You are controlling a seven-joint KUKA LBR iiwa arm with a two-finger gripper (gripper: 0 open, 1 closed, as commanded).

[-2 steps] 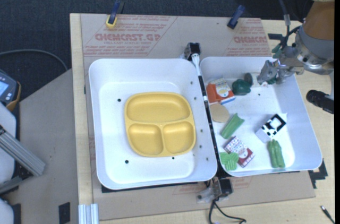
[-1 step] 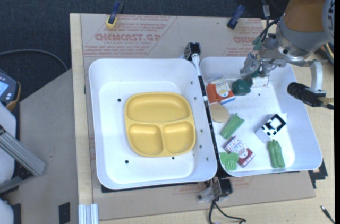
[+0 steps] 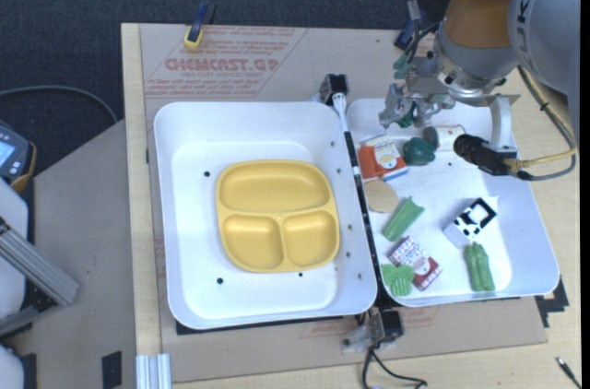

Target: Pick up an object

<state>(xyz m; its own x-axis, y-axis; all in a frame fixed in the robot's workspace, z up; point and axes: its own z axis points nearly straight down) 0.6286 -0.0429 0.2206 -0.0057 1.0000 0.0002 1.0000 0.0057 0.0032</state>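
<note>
your gripper [image 3: 406,112] low over the right bin's [image 3: 525,235] far end, near a dark green blob [image 3: 422,150], can't tell jaw state tbh

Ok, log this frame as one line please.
phase: reach | gripper: over right bin, far end | nearest: dark green object, orange carton | grasp: none seen

We see a bench [image 3: 230,55] topped with brown board; on it two white bins, left bin [image 3: 175,194] and right bin [image 3: 525,240], sit side by side.
</note>
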